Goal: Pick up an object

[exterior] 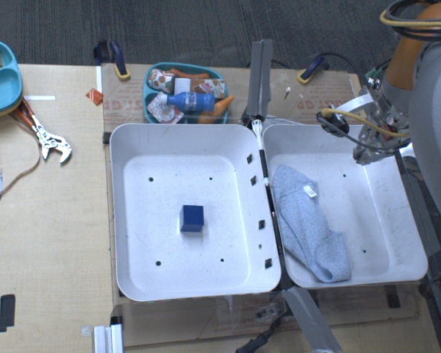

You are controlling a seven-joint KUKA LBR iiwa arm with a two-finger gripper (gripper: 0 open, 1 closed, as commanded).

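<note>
Grey towel (309, 223) lies lengthwise in the right bin (397, 267), just below-left of the gripper (367, 151) at that bin's back edge; blue block (192, 218) sits farther left; grip state unclear.

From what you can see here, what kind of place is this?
Probably a robotics lab or test bench. A robot arm reaches over two white bins, one holding a blue cube, the other a grey cloth. A wrench and clamps lie on the wooden bench.
</note>
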